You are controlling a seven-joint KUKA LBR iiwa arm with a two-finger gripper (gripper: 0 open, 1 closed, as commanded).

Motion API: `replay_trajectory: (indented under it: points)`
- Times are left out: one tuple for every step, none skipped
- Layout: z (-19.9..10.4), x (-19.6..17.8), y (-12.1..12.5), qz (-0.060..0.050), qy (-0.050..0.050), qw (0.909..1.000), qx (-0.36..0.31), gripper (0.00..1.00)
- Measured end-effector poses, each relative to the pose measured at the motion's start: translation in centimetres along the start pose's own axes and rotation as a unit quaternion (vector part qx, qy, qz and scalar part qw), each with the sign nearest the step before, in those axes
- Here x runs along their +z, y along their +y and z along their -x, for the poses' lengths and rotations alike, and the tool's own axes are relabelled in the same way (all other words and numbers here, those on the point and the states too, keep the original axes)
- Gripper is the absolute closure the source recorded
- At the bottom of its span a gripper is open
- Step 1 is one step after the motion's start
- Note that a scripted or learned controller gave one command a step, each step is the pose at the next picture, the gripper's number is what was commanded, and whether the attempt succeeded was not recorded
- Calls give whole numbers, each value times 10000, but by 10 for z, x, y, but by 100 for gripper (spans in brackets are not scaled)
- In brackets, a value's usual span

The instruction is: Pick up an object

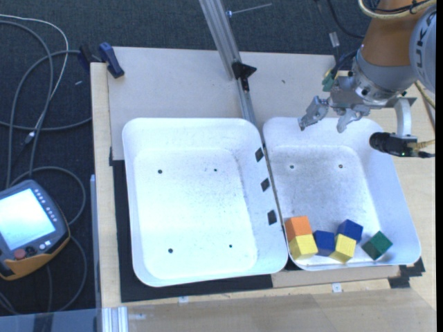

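Several small blocks lie together at the near end of the right bin (387, 185): an orange block (298, 226), a yellow block (302, 245) just in front of it, a blue block (324, 241), a second yellow block (342, 247), a second blue block (351, 229) and a dark green block (378, 245). My gripper (327, 117) hangs over the far rim of that bin, well away from the blocks. Its two fingers are spread apart with nothing between them.
The left bin (138, 185) lies beside the right one. A slanted metal rail (225, 40) runs down to the gap between the bins. A teach pendant (28, 230) and cables sit off the bench at left. A blue clamp (111, 59) marks the bench's far left corner.
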State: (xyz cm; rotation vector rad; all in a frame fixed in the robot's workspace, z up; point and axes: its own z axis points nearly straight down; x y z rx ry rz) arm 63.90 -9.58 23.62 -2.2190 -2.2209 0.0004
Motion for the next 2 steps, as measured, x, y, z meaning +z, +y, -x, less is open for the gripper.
replay_trajectory:
  points:
    - [-2, 14, 25, 23, -10, 10000, -9, 0]
    - [117, 40, 39, 20, -31, 10000, 33, 0]
